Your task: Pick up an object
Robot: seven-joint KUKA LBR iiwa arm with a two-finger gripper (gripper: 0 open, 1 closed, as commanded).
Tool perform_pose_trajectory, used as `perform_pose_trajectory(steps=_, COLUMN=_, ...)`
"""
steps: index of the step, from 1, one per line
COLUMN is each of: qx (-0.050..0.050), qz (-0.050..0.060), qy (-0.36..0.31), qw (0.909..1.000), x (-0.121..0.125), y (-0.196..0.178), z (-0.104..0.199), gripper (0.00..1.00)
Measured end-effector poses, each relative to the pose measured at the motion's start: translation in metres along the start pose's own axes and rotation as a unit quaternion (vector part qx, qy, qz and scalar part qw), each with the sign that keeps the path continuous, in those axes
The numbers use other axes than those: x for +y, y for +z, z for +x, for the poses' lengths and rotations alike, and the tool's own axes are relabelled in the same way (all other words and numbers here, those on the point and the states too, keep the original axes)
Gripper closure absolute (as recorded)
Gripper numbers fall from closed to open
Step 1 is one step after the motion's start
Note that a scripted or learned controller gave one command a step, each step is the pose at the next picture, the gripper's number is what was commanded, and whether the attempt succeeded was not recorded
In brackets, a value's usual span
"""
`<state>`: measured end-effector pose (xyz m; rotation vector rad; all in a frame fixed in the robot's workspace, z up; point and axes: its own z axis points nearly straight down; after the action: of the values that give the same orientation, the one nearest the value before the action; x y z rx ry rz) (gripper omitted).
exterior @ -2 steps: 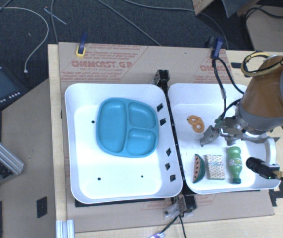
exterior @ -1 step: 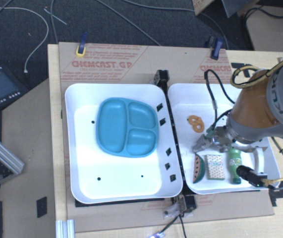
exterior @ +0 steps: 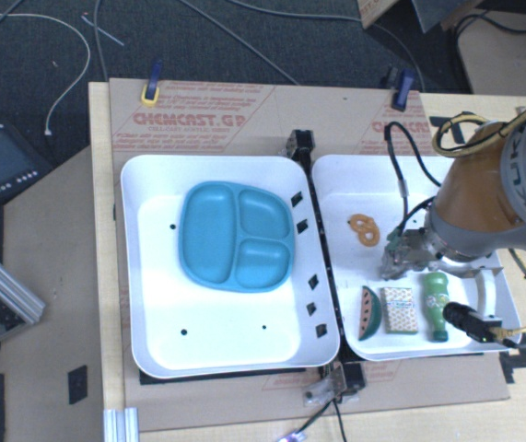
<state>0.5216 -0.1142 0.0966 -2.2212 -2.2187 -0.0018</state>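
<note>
From where I stand, the counter (exterior: 207,109) carries two shallow white bins side by side. The left bin (exterior: 152,320) has a blue divided plate (exterior: 237,236) lying flat in its upper middle, three compartments facing up. The right bin (exterior: 355,182) holds the small stuff: a brown pretzel (exterior: 365,229) lies alone toward the middle, well apart from the rest, and along the near edge sit a watermelon slice (exterior: 368,310), a speckled square sponge-like block (exterior: 400,309) just beside it, and a green bottle (exterior: 436,302) lying next to the block on its far side. The grey arm (exterior: 493,191) with its orange band comes in from the right and bends down over that bin, and the claw (exterior: 403,258) hangs low just above the block and the bottle's top end, near them but with nothing visibly caught in it. The claw is too tangled in metal and cable for me to tell whether it is spread or closed. Black cables trail from the wrist across the bin's right side.
</note>
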Motion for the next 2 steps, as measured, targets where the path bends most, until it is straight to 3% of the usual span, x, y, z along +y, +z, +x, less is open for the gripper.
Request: perform_pose_trajectory(steps=2, qx=-0.001, qz=-0.004, qy=-0.002, qw=1.0, x=0.009, y=-0.114, z=0.007, gripper=1.0)
